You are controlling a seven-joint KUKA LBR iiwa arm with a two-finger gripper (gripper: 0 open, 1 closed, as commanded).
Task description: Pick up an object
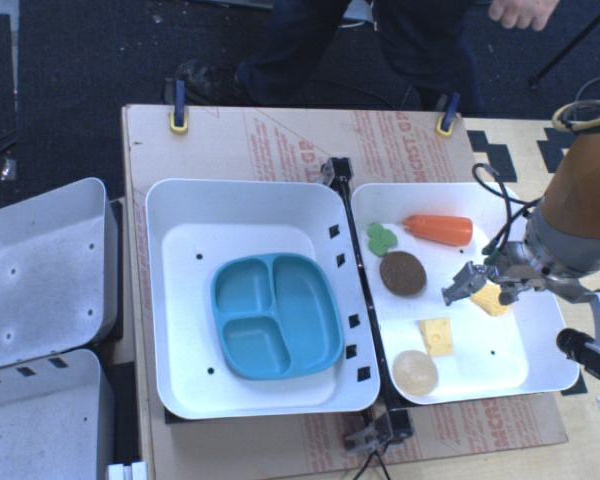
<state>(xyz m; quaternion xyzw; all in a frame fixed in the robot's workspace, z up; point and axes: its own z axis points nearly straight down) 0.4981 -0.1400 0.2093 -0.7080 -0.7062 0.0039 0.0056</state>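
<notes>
Fingers beside yellow wedge

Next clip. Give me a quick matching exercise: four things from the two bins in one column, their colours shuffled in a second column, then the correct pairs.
Things:
1. carrot
2. tray
3. patty
4. cheese square

Colours:
A. brown
B. yellow
C. orange
D. blue

Pairs: 1-C, 2-D, 3-A, 4-B

The tray lies in the left bin; the other three lie in the right bin, where the gripper hovers.
</notes>
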